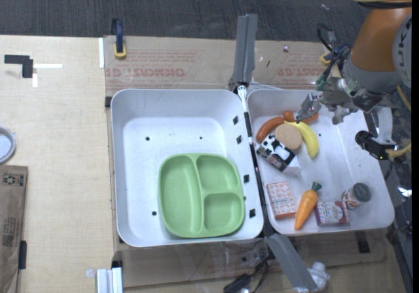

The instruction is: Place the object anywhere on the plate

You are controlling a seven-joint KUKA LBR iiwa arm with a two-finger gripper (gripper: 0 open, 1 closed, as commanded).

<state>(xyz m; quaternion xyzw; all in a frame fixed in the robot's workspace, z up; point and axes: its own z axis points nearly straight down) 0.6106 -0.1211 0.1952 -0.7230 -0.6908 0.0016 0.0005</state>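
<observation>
Pale wooden bench (52, 121), with two white bins side by side. Left bin (121, 154): green divided plate (177, 197), lying toward 6 o'clock, nothing on it. Right bin (350, 167): crowded with small toys. Gripper (313, 107) low at the 12 o'clock end of this bin, right at the upper tip of the banana (310, 140). Cannot tell if open or closed, and cannot see anything held in it.

Probably still the picking step, with the banana as the likely object, not yet on the plate. To do it well:
- Come straight down on the banana's middle, not on its tip.
- Keep clear of the round tan piece (287, 136) touching it at 9 o'clock, and of the orange sausage (267, 128) beyond that.
- Close across the narrow width, to avoid slipping along the curve.
- Lift high before going toward 9 o'clock, over the two bin walls between.
- Release low above any compartment of the plate, so as not to let it roll off.
</observation>
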